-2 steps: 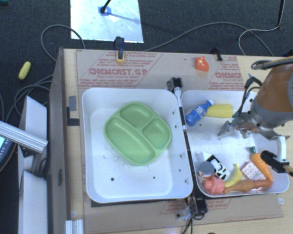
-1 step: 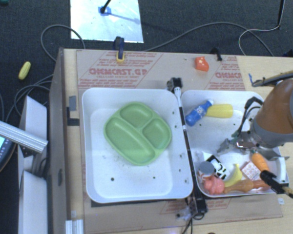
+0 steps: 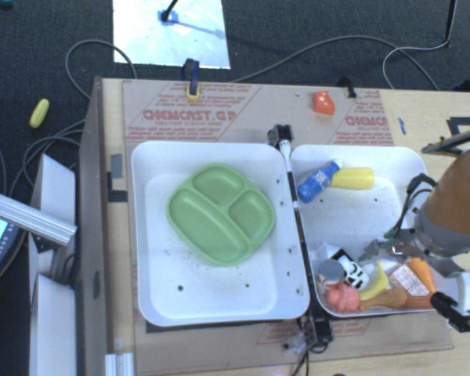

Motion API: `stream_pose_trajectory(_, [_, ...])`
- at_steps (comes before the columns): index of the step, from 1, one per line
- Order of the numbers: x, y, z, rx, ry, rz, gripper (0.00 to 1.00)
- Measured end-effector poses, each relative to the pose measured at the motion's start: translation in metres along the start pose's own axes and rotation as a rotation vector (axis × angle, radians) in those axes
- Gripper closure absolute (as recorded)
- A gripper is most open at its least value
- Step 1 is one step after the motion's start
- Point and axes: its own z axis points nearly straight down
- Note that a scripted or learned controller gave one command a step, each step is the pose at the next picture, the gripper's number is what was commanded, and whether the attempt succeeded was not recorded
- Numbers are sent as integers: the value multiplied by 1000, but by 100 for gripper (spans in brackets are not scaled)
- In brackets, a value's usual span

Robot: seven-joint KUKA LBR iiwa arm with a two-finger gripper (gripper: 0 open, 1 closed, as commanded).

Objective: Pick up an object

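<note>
The likeliest targets sit heaped in the near corner of the right bin [image 3: 399, 171]: a pink toy [image 3: 342, 297], a black-and-white piece [image 3: 352, 273], a banana [image 3: 376, 280] and a carrot [image 3: 417, 279], touching one another, probably because the corner walls have crowded them together. A blue bottle [image 3: 317, 180] and a yellow cylinder [image 3: 352, 178] lie apart at the far wall. My gripper [image 3: 388, 247] hangs just above the heap's right side, the arm [image 3: 458, 210] over that bin. I cannot tell its grip state, and I see nothing held. The left bin [image 3: 164, 288] carries a green divided plate [image 3: 221, 212].
</note>
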Motion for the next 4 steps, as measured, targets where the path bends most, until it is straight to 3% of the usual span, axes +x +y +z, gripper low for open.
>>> stream_pose_trajectory(1, [-20, 3, -2, 5, 22, -10, 0])
stream_pose_trajectory(2, [-25, 3, -12, -4, 7, -7, 100])
stream_pose_trajectory(3, [-19, 5, -12, 0, 21, -15, 0])
stream_pose_trajectory(4, [-22, 5, -22, -6, 11, -13, 100])
